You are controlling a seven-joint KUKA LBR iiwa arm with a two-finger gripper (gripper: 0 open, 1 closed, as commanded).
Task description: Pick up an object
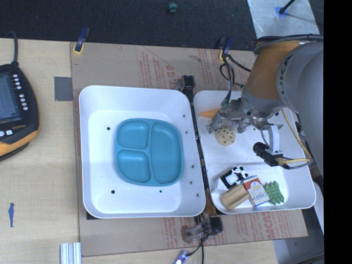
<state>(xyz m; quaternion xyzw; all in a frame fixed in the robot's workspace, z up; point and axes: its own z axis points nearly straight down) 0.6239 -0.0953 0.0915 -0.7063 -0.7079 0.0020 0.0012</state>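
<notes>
Arm (286,76) reaching in from the right, low over the right bin (297,194); can't tell pincer state.

Left bin (96,147): a blue divided plate (148,150), flat, roughly centred. Right bin: gripper (226,126) sits at the far-left part, right above a round tan cookie (225,136), with an orange carrot-shaped piece (208,113) just beside it toward the bin's far-left corner. Whether the cookie is touched can't be made out. Near edge of the same bin holds a cluster well apart from the gripper: tan cylinder (234,197), red-and-white box (256,192), green leafy piece (274,192), black-and-white item (235,176). Orange-and-black pendant (14,111) on the bench, far left.
</notes>
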